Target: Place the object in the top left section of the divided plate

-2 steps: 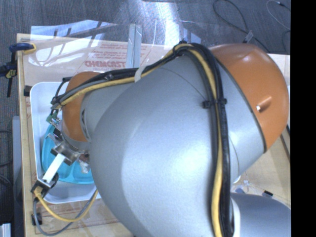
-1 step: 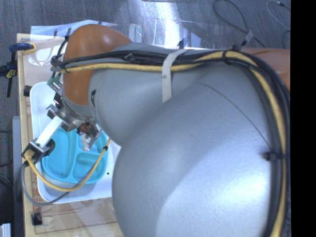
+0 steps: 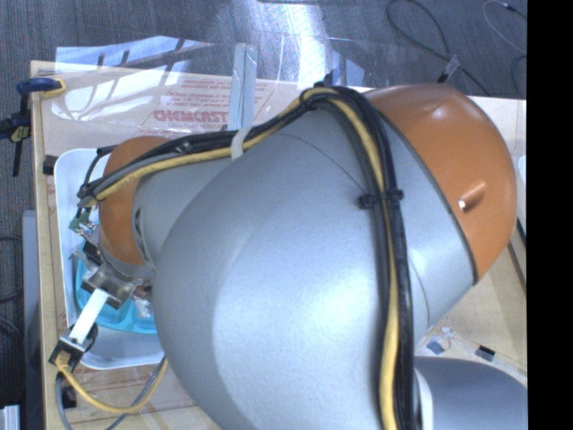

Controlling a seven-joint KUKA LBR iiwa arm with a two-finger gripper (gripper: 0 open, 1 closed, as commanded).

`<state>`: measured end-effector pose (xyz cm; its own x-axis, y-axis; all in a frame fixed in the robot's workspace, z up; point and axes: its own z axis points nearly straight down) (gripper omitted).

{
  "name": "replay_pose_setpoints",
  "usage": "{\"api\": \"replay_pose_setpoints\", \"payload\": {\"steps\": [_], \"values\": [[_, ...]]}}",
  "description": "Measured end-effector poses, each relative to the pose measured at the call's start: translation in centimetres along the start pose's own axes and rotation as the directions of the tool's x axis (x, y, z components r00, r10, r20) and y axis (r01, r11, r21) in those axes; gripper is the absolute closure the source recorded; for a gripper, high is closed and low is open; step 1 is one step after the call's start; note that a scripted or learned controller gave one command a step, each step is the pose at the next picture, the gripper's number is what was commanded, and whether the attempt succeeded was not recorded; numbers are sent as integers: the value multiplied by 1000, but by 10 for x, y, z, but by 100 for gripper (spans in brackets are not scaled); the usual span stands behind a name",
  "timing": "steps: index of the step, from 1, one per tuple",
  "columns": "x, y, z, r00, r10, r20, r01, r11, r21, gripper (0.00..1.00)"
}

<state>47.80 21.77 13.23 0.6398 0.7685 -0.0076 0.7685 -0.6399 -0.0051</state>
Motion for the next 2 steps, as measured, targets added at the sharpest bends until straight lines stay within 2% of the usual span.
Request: {"api": "replay_pose_setpoints", "payload": {"steps": [1,2], "values": [[23,28,-92,976,220,-4,-220,976,-1,0],[-7,1,-10,992,127,0,-127,992,1,0]]}}
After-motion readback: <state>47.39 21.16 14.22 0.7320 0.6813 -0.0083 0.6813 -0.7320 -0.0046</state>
